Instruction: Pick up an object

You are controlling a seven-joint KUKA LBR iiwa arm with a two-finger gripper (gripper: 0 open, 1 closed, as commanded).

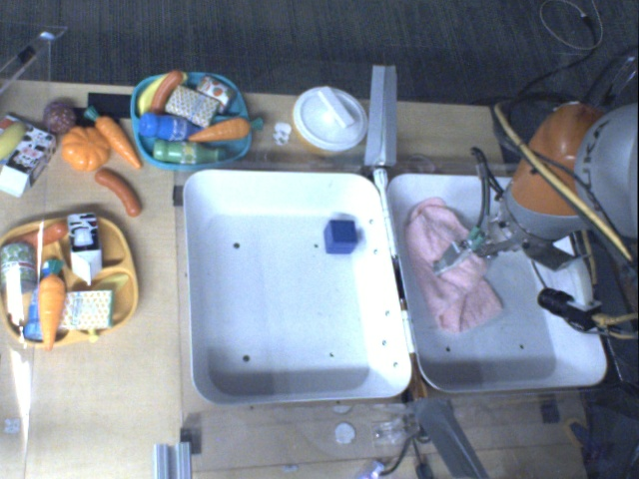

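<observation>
The robot's gripper (461,254) hangs over a crumpled pink cloth (449,265) directly beneath it in the right white bin (519,357), its opening impossible to judge; a clean pick likely means pinching a raised fold, not flat fabric.

Grey arm (584,173) reaching in from the right, hand (461,252) angled low, pointing left
</observation>
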